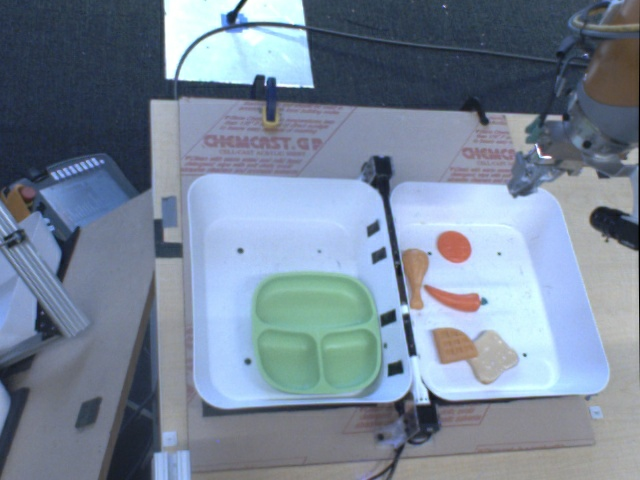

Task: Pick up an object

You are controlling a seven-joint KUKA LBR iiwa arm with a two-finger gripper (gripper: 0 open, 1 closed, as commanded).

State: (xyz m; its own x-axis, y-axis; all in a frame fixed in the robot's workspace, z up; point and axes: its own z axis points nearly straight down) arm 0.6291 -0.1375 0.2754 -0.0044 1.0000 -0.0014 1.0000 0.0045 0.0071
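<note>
The right bin [560,268] holds several toy foods: a round red slice [454,246], a tan drumstick [414,273], a red chili pepper [455,297], an orange cracker [453,345] and a pale toast slice [493,355]. My gripper [524,179] hangs over the far right corner of that bin, above and to the right of the red slice. Nothing shows between its fingers. The arm's orange band [612,73] sits at the upper right.
The left bin [215,268] carries a green divided plate [315,333] at its near side. A black divider clip strip [392,278] runs between the bins. Cardboard lies under both bins. Grey equipment stands at the far left.
</note>
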